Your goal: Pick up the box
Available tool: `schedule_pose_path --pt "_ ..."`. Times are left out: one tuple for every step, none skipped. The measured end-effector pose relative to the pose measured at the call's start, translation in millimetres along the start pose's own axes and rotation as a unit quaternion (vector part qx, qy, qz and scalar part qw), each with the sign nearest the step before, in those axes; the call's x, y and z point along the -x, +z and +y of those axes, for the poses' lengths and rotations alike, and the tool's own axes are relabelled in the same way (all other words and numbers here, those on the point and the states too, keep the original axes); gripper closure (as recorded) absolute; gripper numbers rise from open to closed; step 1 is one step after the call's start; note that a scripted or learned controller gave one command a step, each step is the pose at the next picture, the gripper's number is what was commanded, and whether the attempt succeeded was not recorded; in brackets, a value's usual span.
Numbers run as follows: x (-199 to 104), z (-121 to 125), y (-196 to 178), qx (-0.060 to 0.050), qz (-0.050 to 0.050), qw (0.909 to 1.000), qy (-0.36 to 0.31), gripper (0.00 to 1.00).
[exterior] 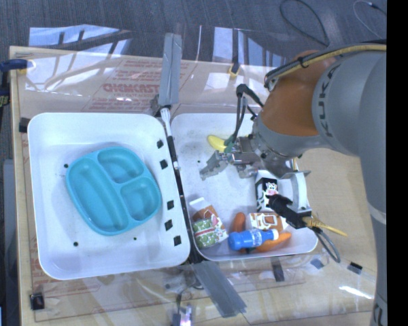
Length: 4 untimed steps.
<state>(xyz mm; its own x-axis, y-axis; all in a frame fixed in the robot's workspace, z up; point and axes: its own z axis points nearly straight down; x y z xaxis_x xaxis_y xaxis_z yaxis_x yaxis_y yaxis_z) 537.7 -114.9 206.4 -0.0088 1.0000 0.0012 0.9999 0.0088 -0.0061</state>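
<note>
Box (207, 225), label too small

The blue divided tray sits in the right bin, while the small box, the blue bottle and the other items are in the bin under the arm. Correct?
Not quite. The camera view shows the blue divided tray in the left bin. The small box, the blue bottle and the other items are indeed in the right bin, under the arm.

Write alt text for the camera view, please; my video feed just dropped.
The arm's claw hovers over the right bin, apart from the box lying at its near-left corner beside a blue bottle. The left bin holds a blue divided tray.
</note>
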Motion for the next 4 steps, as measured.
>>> schedule_pose_path --pt "48.8 -18.1 -52.4 0.002 -0.001 0.9945 0.104 0.00" --pt "33.3 -42.6 87.3 0.000 0.000 0.9902 0.139 0.00" --pt "-0.9 -57.4 110.5 0.011 -0.006 0.9973 0.072 0.00" --pt "-4.6 -57.5 102.6 0.007 -0.003 0.9978 0.066 1.00"
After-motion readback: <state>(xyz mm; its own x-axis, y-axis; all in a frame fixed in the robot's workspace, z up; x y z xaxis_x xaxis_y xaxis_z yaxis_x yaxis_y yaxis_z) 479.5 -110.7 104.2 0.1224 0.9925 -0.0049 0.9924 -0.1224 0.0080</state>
